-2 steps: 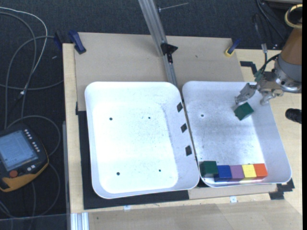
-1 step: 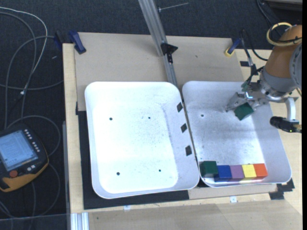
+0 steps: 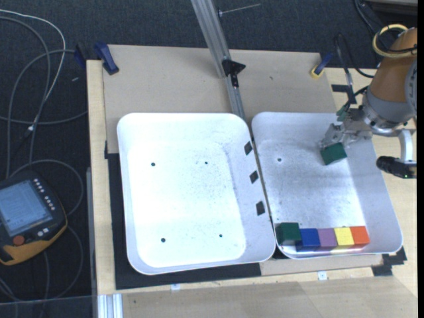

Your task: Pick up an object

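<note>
Hanging directly beneath the hand (image 3: pixel 339 140): green block (image 3: pixel 333 154), seemingly grasped between the fingers, over the right bin (image 3: pixel 311 204); long axis unclear.

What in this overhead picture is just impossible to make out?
- End effector: its fingers blur together, so an open or shut state and any grip on the green block below it are unclear.
- Arm: cut off by the right edge.
- Block row in the right bin: a blue piece is partly hidden at the rim.
- Pendant screen: too small to read.

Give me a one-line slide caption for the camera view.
Gripper over a green block in the right bin.
</note>
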`<state>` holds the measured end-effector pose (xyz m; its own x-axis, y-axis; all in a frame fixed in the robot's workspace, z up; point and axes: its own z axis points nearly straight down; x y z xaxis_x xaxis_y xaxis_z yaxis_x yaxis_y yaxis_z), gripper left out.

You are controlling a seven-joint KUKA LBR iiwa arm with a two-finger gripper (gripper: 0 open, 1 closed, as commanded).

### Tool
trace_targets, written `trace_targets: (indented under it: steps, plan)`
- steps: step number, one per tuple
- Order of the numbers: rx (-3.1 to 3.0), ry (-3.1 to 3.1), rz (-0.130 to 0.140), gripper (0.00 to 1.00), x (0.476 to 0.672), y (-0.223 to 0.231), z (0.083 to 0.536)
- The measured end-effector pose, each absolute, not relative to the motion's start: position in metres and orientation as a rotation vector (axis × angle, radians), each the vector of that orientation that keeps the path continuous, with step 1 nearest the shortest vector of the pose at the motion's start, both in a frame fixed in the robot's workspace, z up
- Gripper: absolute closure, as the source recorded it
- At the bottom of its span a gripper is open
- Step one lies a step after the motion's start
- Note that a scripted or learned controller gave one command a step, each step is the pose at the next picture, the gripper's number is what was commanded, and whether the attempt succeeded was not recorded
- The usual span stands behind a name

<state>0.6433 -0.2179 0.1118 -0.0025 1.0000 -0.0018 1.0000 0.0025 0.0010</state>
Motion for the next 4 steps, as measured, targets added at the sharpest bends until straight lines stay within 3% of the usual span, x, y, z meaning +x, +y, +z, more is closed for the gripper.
trace_targets:
  steps: [1, 2, 3, 4]
  plan:
    - [2.225, 2.22, -0.001, 1.0, 0.565, -0.215, 0.1]
    - [2.222, 2.223, 0.001, 1.0, 0.563, -0.218, 0.1]
    - [2.217, 2.232, 0.006, 1.0, 0.507, -0.124, 0.173]
    - [2.21, 2.233, 0.008, 1.0, 0.506, -0.046, 0.201]
